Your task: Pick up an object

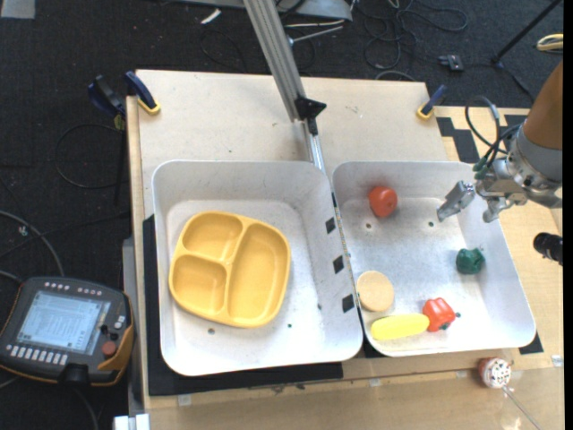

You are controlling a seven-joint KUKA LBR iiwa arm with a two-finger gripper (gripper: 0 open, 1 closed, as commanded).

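Note:
The right bin (501,240) holds several small objects: a red round fruit (383,201) at the back left, a green lump (469,260) near the right wall, a beige disc (375,290), a yellow banana-like piece (399,327) and a red pepper (438,313) at the front. My gripper (474,205) hangs over the bin's back right part, above and slightly behind the green lump. Its fingers (453,202) are spread open with nothing between them. The red fruit lies well to its left.
A yellow divided plate (231,267) lies in the left bin (170,204). A slanted metal pole (277,52) rises from between the bins at the back. A teach pendant (63,330) sits at the lower left, and a small ball (492,372) lies beyond the right bin's front edge.

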